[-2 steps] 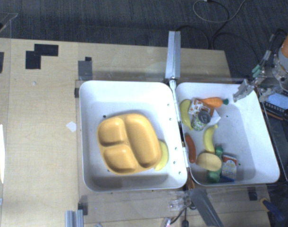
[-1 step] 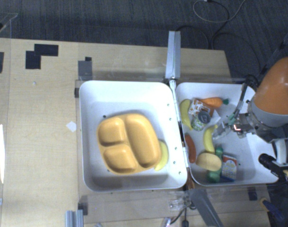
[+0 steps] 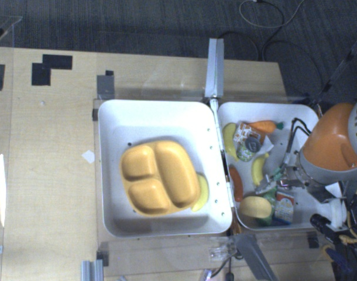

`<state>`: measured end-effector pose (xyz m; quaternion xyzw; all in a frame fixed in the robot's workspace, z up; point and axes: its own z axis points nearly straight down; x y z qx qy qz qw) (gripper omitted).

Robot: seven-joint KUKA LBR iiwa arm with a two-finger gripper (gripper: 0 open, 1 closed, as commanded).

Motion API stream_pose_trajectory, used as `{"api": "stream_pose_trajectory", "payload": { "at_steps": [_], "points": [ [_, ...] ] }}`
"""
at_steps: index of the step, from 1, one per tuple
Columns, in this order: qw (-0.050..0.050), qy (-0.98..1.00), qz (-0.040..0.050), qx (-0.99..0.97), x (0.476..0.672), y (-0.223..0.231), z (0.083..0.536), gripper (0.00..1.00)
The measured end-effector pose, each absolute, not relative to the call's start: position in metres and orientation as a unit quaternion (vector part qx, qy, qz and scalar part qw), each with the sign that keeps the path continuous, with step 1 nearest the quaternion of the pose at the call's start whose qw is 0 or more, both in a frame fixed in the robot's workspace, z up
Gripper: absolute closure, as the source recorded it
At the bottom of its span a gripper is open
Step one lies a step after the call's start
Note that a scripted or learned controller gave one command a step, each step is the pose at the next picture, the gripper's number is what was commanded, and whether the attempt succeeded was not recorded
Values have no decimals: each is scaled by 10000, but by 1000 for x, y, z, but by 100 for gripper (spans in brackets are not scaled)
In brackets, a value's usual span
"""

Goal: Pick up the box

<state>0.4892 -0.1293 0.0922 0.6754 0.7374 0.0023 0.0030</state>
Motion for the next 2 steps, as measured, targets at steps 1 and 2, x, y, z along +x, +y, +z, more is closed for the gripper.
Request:
{"api": "stream_pose_trajectory", "payload": {
  "at_steps": [1,2],
  "points": [
    [43,7382,46,6745,492,-128,103,100],
    [44,6404,41,7680,555,-93,89,100]
  ]
}}
